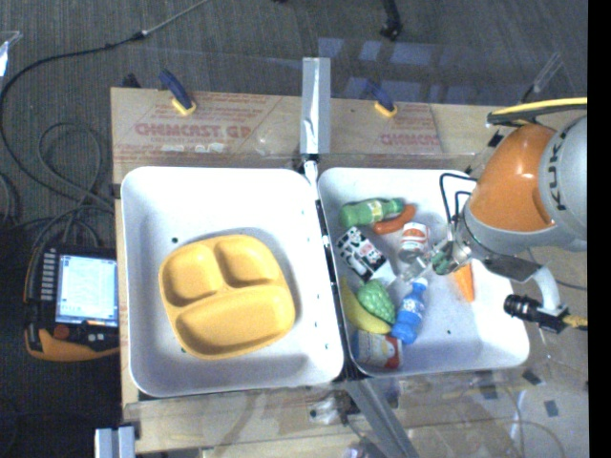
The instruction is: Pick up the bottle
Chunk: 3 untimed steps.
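Three bottles lie in the right bin [496, 346]. A green bottle [370, 211] rests on its side near the back left. Toward the front, a blue bottle [410, 312] with a clear neck lies tilted. A small clear bottle with a red label [412, 239] stands between them. My gripper [443, 257] hangs low over the bin's middle, just right of the small clear bottle and above the blue bottle's neck. The orange band of the arm [511, 197] covers the bin's back right.
A yellow divided plate [227, 294] sits in the left bin [143, 218]. The right bin also holds a black-and-white box [359, 252], an orange carrot-like piece [392, 225], a green and yellow toy [374, 304], a red-labelled packet [380, 351] and an orange piece [465, 281].
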Each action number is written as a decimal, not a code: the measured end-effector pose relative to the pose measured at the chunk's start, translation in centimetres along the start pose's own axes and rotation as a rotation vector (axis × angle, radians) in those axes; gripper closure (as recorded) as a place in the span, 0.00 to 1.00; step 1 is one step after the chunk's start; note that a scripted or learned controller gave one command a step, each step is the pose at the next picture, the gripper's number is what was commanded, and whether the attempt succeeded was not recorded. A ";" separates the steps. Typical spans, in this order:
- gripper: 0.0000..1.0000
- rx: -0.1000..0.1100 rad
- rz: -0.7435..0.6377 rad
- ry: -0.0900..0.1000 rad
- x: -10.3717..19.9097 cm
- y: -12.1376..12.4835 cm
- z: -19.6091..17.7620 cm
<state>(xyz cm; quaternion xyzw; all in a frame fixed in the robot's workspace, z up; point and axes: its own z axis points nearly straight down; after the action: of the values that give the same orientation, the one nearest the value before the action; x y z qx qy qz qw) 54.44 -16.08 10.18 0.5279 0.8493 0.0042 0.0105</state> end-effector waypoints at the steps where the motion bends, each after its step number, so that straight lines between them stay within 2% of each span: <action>1: 1.00 0.018 0.043 0.011 -1.0 1.2 -13.6; 2: 0.00 0.019 0.043 0.011 -1.0 1.2 -13.6; 3: 0.00 0.016 -0.097 0.014 4.0 0.7 -1.7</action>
<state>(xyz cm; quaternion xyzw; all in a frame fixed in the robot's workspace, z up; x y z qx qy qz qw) 53.28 -12.14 11.80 0.4859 0.8740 0.0007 0.0006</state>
